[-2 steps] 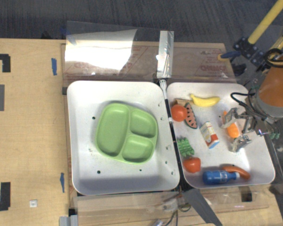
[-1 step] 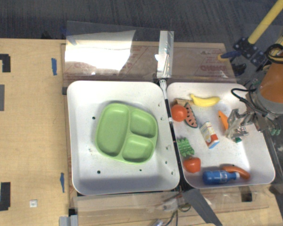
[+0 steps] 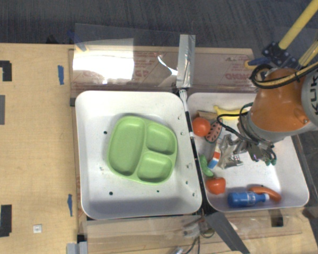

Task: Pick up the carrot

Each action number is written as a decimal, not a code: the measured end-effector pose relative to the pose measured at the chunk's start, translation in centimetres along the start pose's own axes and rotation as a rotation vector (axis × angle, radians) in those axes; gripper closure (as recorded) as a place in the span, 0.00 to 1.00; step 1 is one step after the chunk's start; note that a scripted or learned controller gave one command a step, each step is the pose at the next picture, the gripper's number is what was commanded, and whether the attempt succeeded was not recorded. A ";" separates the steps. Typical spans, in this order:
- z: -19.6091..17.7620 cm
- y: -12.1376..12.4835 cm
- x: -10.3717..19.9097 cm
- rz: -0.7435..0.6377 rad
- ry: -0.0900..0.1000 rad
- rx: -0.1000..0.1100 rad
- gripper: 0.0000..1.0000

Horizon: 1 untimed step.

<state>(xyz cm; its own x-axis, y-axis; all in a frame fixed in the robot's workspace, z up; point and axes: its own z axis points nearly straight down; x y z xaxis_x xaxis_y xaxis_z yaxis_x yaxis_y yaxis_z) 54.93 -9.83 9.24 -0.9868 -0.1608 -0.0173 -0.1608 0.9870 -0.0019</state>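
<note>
The carrot is an orange, slightly curved piece lying near the front right corner of the right bin, just behind a blue bottle. My gripper hangs low over the middle of that bin, to the left of and behind the carrot and well apart from it. The orange band of the arm covers the bin's back right part. I see nothing held in the gripper.
Around the gripper lie a red tomato, an orange ball, a green piece, a small white-and-blue tube, a brown block and a yellow banana. A green divided plate sits in the left bin.
</note>
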 end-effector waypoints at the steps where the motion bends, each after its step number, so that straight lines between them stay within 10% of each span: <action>1: -12.8 -4.3 -0.1 -0.334 0.004 0.001 1.00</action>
<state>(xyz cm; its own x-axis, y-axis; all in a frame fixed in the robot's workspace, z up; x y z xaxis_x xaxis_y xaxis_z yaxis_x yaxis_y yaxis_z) 55.52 -14.01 22.09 -0.8796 -0.4756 -0.0112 -0.4755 0.8797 -0.0078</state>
